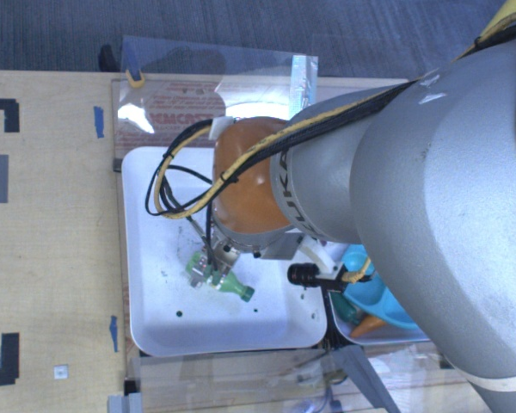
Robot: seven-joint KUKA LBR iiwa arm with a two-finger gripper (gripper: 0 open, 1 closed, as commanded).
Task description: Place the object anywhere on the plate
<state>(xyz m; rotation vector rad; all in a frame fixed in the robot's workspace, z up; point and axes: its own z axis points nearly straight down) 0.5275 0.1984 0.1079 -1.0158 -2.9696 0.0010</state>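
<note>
My gripper (pixel 208 267) hangs low in the left bin (pixel 146 308), right at a small green object (pixel 228 284) lying on its white floor; whether my jaws are apart or clamped there, I cannot tell. The right bin (pixel 387 338), largely hidden under my arm (pixel 413 188), holds something blue (pixel 374 295) and something orange (pixel 370 323).

Robot lab: plywood bench (pixel 52 256) w/ black tape marks, white bin (pixel 155 317), grey industrial arm (pixel 413 205), loose cables.
</note>
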